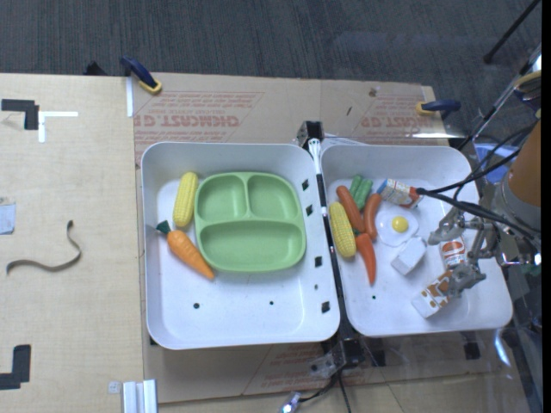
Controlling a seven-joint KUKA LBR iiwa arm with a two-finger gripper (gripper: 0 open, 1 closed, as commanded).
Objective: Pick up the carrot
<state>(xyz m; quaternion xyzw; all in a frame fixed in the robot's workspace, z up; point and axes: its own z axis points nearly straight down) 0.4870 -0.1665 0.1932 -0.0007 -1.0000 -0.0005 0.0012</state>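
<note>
Camera view: we use the green divided plate [250, 222] as our landmark; it sits in the left bin [232, 317]. We see the carrot [188, 253] lying just left of the plate's lower-left corner, green stem end pointing up-left, flat on the bin floor and touching or nearly touching the plate rim. A yellow corn cob [184, 199] stands just left of the plate's upper-left edge, above the carrot. Right of the plate, across the divider, the right bin [482, 317] holds a second corn cob [343, 229], more orange carrots [368, 258], green beans [361, 188], a fried egg [399, 225], a white block [408, 257], a small bottle [401, 193] and a small carton [435, 295]. The gripper [459, 252] hangs far right of the plate, over the right bin's right side, well apart from the carrot by the plate. We can't tell whether it's released or clenched; nothing is clearly between its tips.
</note>
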